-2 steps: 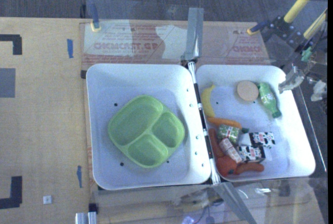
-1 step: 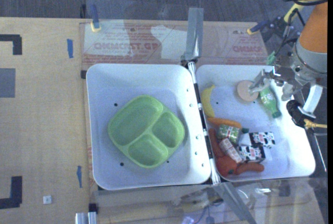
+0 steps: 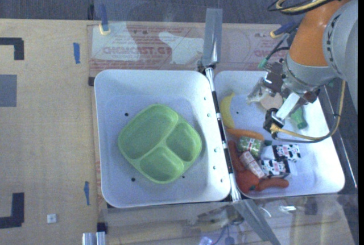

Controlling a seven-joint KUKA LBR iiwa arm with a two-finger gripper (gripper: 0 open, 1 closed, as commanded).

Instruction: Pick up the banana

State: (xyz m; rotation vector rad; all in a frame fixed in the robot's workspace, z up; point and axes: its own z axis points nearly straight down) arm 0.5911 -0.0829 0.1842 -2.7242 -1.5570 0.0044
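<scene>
The yellow banana lies curved against the left wall of the right bin. My gripper hangs over the upper middle of that bin, to the right of the banana and apart from it. A tan object sits just beneath the gripper.
The left bin holds a green divided plate. Below the banana lie an orange carrot, a green can, a pink packet, a red pepper and black-and-white cartons. A green item lies at the right.
</scene>
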